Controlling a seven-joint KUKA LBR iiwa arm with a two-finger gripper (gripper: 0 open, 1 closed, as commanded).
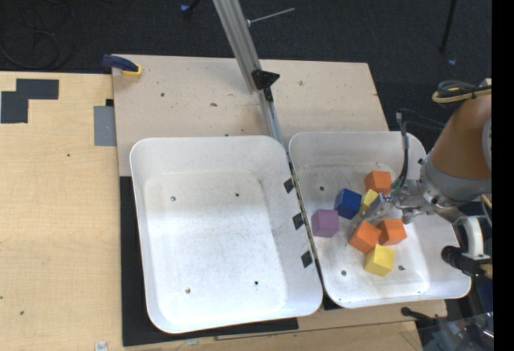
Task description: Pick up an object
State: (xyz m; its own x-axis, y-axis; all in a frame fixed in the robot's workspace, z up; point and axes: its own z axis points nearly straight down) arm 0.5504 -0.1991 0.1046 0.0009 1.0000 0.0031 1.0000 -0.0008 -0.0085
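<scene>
Gripper low among the blocks in the right bin.

The blocks sit in a cluster in the right bin: orange, blue, a small yellow one, purple, two more orange and yellow. The gripper reaches in from the right, its tip between the orange blocks; whether it grips anything cannot be told. The left bin lies beside it.

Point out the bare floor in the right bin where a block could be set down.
Free: the right white bin's far strip behind the orange cube, and its near-left corner below the purple cube. Crowded: the middle, where blue cube, yellow cube and more orange cubes cluster at the gripper.
</scene>
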